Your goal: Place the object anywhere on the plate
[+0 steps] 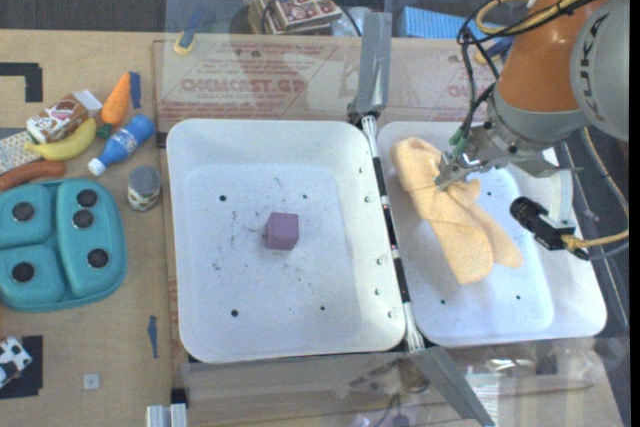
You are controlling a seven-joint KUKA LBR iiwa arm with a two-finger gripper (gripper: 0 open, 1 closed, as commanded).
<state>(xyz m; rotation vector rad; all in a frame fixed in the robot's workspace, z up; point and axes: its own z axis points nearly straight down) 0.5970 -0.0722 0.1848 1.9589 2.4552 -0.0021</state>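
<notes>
Yellow cloth (465,225) lies in the right bin (570,315), and this is the thing I judge I must move, because my end effector (450,170) is low over its upper part, touching it or almost touching it. From above I cannot tell how wide the end effector is, and I cannot tell if it has any of the cloth in its hold. So I count the task as hardly begun: the cloth rests flat on the bin floor, nothing is lifted, and nothing is placed yet.

What is left is nearly everything: to take the cloth, to raise it, to carry it and to put it down. I see no clear plate. The nearest thing to one is the teal tray (60,245) with hollows, on the worktop (60,75) left of the left bin (200,165), well apart from the cloth.

The cloth looks soft and limp. It is pale yellow, long, and folded in loose lobes that run slantwise from the upper left of the bin towards its middle. A small purple block (281,231) sits alone in the left bin.
</notes>
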